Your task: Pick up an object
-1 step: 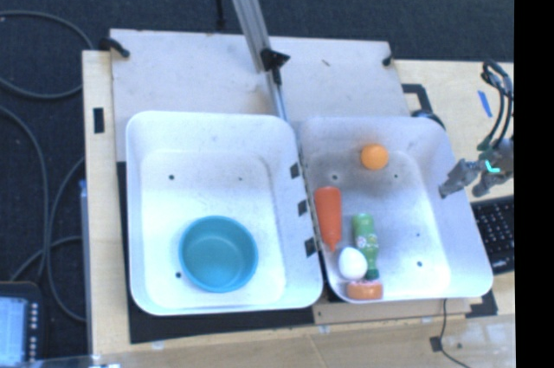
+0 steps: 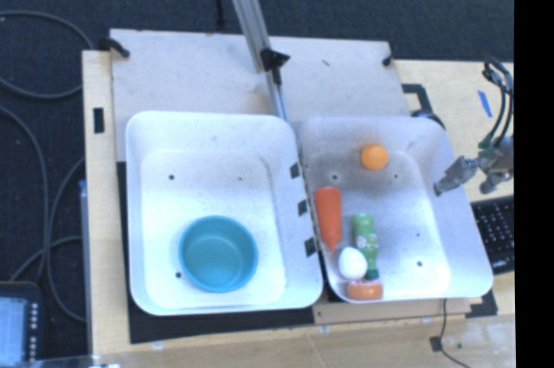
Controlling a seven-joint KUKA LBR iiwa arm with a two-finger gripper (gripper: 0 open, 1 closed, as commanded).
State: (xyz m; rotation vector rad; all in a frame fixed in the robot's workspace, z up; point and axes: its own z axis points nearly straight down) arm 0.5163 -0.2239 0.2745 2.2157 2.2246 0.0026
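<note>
A blue bowl [image 2: 218,253] sits far left of the jaws [image 2: 474,172]. Nearer lie a carrot [image 2: 328,216] and green bottle [image 2: 364,242], long axes running near-to-far. The jaws hang over the right bin's [image 2: 433,271] right rim; whether apart or together cannot be told.

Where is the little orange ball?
The orange ball lies in the right bin, near its far wall, apart from the carrot and green bottle nearer the front.

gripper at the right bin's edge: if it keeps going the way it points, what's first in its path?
Likely the orange ball. The gripper points left over the right bin rim, roughly toward it; height above the bin floor is unclear.
</note>
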